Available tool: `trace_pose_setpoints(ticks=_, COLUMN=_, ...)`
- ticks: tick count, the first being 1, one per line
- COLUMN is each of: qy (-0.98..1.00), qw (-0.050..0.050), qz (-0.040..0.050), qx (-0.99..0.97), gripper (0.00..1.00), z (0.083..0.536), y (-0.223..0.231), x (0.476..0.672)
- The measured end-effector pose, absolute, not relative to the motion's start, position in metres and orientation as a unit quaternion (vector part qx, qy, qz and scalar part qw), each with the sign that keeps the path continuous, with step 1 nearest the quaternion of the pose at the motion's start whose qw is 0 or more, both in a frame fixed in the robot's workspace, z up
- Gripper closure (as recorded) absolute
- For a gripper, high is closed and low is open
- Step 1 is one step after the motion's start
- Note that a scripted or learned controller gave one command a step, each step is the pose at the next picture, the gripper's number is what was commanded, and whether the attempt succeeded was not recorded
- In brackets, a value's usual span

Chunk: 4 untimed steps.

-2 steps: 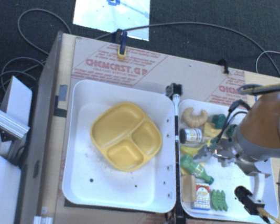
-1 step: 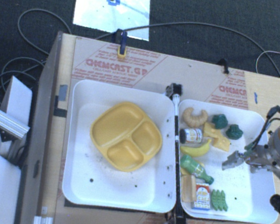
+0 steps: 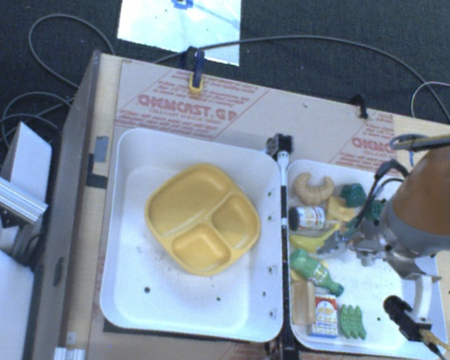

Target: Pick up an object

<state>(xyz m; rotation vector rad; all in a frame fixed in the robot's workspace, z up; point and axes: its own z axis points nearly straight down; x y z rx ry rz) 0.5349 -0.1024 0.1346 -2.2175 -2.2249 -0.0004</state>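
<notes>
Your gripper (image 3: 350,240) was down in the right bin (image 3: 414,352), low over the clutter by the banana (image 3: 315,240) and the little can (image 3: 307,219). Whether it had closed on anything, you couldn't tell; the wrist hid it. The green bottle (image 3: 316,272), croissant (image 3: 313,186) and green pods (image 3: 352,321) lay loose nearby, all fair game. The yellow divided plate (image 3: 203,218) sat alone in the left bin (image 3: 127,227), well apart, likely kept as the drop side.

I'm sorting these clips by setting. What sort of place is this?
Probably a robotics lab's grasping bench: two shallow white bins on a board, one holding a yellow sectioned plastic plate, the other toy foods, a grey-and-orange arm above, cables on dark carpet.
</notes>
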Motion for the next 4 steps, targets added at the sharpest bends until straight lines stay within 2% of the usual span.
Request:
trace_pose_setpoints(ticks=1, qy=-0.708, qw=-0.002, qz=-0.0007, qx=-0.706, gripper=0.0, z=0.127, y=-0.143, x=0.614)
trace_pose_setpoints(ticks=2, qy=-0.708, qw=0.0, qz=-0.0001, qx=-0.707, gripper=0.0, z=0.084, y=-0.142, x=0.527)
trace_pose_setpoints(ticks=3, qy=-0.708, qw=-0.001, qz=-0.0012, qx=-0.706, gripper=0.0, z=0.085, y=-0.105, x=0.615)
trace_pose_setpoints(ticks=4, qy=-0.709, qw=0.005, qz=0.0038, qx=-0.705, gripper=0.0, z=0.083, y=-0.085, x=0.666)
